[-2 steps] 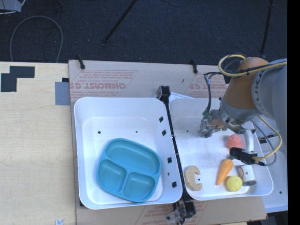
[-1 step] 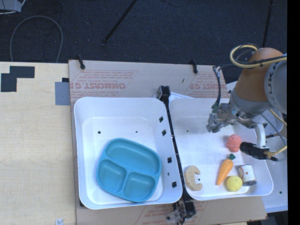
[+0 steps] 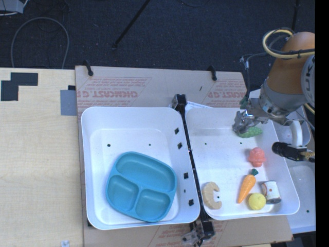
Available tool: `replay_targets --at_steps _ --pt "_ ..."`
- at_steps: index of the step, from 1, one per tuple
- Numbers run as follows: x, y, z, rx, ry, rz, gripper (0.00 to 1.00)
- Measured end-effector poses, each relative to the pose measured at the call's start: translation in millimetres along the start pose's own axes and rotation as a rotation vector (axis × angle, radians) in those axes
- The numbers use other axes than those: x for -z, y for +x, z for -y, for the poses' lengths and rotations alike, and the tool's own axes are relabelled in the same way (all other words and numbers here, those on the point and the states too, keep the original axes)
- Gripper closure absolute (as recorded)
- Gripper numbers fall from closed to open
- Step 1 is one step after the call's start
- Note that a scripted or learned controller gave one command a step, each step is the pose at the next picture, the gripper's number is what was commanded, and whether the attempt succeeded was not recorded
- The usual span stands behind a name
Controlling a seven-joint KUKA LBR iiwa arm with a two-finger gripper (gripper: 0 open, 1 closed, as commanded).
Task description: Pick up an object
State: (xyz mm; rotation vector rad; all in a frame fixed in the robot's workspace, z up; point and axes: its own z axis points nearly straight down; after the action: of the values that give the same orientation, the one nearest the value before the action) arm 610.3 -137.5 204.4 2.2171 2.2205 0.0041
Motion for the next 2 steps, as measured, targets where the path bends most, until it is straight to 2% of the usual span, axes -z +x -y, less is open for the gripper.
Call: replay_targets --at_steps 1,2 --pt "51 10 -2 0.001 0.001 0.0 1.0" --pt "56 61 -8 0.003 0.005 -0.003 1.0"
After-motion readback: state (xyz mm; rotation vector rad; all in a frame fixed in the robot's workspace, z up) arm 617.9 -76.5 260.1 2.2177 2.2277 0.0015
